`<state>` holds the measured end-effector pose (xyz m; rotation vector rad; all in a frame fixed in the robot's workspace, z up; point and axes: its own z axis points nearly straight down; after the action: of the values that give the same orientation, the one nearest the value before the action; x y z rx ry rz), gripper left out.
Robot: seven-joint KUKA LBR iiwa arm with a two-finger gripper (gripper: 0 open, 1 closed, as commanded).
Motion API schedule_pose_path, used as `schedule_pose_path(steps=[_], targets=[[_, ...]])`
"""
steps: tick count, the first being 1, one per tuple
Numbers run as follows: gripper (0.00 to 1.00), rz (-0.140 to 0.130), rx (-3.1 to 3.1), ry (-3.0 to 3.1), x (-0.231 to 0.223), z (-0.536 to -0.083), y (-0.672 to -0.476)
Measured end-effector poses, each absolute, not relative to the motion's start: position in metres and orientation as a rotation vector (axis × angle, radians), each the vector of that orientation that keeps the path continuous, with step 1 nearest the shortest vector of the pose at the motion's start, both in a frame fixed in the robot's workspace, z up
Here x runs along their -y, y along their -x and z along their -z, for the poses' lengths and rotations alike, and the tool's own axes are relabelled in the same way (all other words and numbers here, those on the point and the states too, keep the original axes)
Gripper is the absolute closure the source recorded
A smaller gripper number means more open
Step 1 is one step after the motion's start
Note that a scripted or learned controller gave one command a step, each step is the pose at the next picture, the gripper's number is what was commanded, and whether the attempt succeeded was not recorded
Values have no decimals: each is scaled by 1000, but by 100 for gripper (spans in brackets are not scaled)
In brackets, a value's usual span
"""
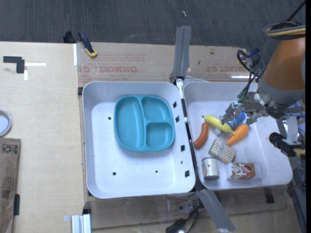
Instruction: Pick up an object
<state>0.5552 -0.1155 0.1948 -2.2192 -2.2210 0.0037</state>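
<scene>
- 2 white bins sit side by side on the bench: the left bin and the right bin
- Nearest the camera in the right bin, a small metal can stands by the front left corner, with an orange and white packet to its right, apart from it
- Just behind the can lies a small patterned box, tilted
- Farther back, an orange sausage-shaped piece lies near the divider, and a carrot lies at a slant to the right of the box
- A banana lies across the middle of the right bin, its right end close to the carrot and to a small blue object
- The gripper hangs low over the banana's right end and the blue object; I cannot tell whether its fingers are spread or closed, or whether anything sits between them
- In the left bin, a blue plate with 3 sections lies flat toward the back
- Behind the bins, a yellow and blue clamp rests at the bench's far edge
</scene>
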Motion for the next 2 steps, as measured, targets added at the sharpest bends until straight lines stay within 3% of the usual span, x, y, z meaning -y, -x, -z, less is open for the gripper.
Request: schedule_pose_path(steps=[1,2], targets=[[0,-3,2066,2364,122,-91,-533],[100,-4,2062,2366,123,-100,-533]])
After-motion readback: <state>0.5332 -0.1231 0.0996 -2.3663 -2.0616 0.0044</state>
